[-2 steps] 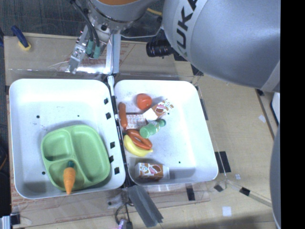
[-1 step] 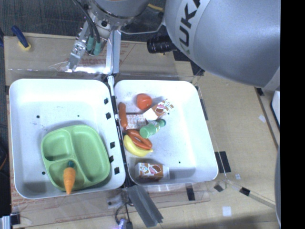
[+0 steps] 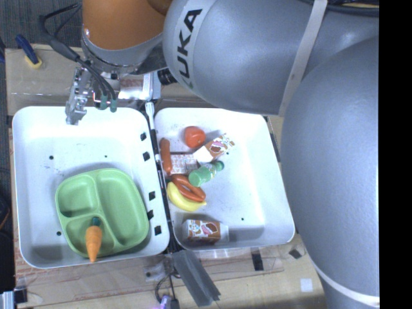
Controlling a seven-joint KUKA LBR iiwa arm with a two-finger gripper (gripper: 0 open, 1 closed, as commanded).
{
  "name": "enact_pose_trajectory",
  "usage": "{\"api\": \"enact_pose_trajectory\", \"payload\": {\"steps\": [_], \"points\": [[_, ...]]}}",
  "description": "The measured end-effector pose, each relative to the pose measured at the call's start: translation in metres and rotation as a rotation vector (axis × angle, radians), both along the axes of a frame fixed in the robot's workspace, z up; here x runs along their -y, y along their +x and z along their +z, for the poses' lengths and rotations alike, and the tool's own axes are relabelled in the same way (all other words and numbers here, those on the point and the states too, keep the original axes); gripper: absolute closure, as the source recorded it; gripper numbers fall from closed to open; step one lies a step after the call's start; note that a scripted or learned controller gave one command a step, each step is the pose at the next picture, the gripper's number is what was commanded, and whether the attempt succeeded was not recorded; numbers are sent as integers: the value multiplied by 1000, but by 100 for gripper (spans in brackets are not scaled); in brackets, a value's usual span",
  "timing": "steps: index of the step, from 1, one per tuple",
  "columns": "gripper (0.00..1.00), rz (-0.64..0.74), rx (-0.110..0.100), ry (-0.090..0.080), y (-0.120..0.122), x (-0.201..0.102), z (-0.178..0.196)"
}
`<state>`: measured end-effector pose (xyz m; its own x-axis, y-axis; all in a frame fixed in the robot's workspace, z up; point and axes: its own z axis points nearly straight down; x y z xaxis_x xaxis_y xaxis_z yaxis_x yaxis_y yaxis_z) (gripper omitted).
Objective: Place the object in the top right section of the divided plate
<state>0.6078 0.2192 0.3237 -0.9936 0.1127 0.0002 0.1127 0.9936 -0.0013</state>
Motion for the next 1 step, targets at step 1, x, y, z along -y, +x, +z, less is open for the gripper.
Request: {"api": "enact_pose_trajectory", "payload": {"steps": [1], "points": [[100, -461, -1, -1, -1, 22, -217]]}}
